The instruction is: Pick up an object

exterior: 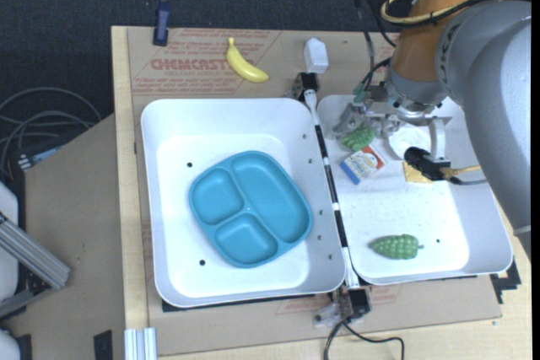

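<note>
A: Has the gripper (369,115) picked anything up yet?
B: Not that I can see; it sits low over the green toy (358,137) in the right bin (439,261), so lifting remains

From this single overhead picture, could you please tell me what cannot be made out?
- Gripper: open or shut, and whether it touches the green item beneath; the arm hides this.
- Packet: print too small to read.
- Yellow item: partly hidden by a black part.
- Right bin: far corner under the arm.
</note>
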{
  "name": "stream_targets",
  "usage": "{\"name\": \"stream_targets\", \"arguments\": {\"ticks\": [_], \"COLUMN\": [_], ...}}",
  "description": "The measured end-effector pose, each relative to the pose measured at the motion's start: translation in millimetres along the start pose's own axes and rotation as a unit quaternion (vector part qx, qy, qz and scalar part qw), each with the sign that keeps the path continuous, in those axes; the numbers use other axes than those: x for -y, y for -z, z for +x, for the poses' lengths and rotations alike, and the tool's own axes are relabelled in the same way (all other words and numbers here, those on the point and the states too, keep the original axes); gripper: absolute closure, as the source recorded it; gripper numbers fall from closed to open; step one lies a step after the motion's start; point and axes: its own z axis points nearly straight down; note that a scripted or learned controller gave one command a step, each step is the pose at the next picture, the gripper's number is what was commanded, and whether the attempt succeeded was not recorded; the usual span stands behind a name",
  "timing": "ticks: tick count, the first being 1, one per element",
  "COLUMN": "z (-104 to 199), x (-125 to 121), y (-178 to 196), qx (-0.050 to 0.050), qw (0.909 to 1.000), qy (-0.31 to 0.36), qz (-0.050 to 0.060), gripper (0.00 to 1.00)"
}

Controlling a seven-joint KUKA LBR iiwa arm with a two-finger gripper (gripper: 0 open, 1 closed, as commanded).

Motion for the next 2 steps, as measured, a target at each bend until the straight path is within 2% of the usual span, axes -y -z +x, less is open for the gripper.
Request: {"name": "stream_targets", "arguments": {"ticks": [1, 2], "z": [0, 51], "x": [-1, 57], "y": [11, 101], "qx": [0.001, -0.001], "qw": [1.0, 1.0], "qy": [0.001, 0.0], "qz": [-0.002, 0.0], "gripper": [1.0, 1.0]}}
